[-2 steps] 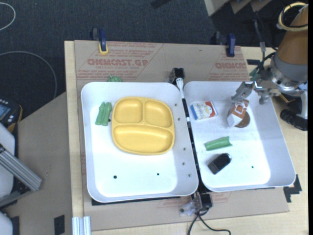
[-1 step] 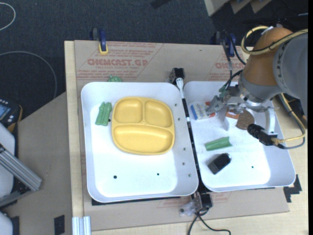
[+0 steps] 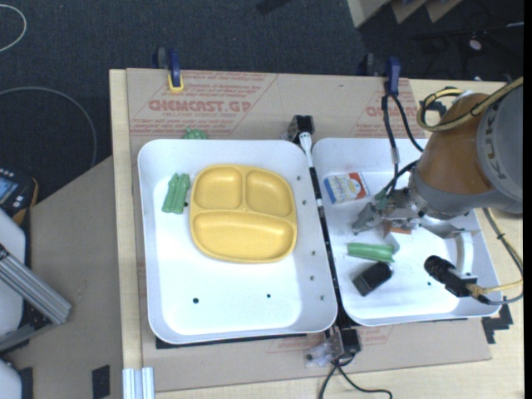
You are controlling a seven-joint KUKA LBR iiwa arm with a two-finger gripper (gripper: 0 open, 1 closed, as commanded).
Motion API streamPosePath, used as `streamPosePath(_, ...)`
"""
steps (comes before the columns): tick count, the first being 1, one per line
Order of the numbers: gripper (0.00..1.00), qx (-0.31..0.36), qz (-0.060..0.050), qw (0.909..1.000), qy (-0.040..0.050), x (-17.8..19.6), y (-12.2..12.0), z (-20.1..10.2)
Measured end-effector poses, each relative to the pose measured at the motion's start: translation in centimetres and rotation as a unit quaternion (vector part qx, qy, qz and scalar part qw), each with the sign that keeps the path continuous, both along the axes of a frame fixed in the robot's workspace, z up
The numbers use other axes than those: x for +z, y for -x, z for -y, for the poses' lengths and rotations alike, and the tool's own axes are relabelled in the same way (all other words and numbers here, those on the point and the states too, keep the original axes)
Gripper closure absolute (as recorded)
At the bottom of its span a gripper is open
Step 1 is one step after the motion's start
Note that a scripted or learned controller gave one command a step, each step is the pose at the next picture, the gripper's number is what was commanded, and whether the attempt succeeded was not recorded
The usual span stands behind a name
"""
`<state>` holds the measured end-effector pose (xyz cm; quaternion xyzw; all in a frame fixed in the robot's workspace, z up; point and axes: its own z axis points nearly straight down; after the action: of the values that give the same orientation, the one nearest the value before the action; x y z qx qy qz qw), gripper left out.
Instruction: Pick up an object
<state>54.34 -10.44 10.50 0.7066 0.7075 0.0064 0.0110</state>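
Green and long, a little stick [image 3: 369, 250] lies in the right bin [image 3: 399, 310] just under the claw [image 3: 384, 219], which looks to be reaching down, though I cannot tell its state; next it should drop and grab.

Two shallow white plastic bins, left [image 3: 166, 289] and right [image 3: 416, 306], smooth with a soft sheen. Yellow three-compartment plastic plate [image 3: 243, 213] in left bin, smooth, semi-gloss. Ridged green plastic piece [image 3: 175, 194] by the left bin's left wall, matt. Green plastic stick [image 3: 369, 251] in right bin, slightly glossy. Black block [image 3: 371, 278] near the right bin's front edge, matt, material unclear. White packet with blue and red print [image 3: 344, 187], paper-like. Tan printed bench board [image 3: 249, 98], matt, cardboard or wood look. Arm shell: grey, smooth, with a glossy orange band [image 3: 453, 156].
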Motion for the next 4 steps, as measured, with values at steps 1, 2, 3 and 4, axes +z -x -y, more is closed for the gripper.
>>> streamPosePath(1, 0.00, 0.001, 0.013, 0.9999, 0.0052, -0.7, 3.1, -0.1)
streamPosePath(2, 0.00, -0.001, 0.014, 0.9999, 0.0067, -0.7, 4.4, -0.7)
streamPosePath(3, 1.00, -0.005, 0.018, 0.9997, 0.0130, 0.6, 4.3, 0.0)
streamPosePath(4, 1.00, 0.003, -0.009, 0.9999, -0.0039, 8.4, 4.8, -7.8)
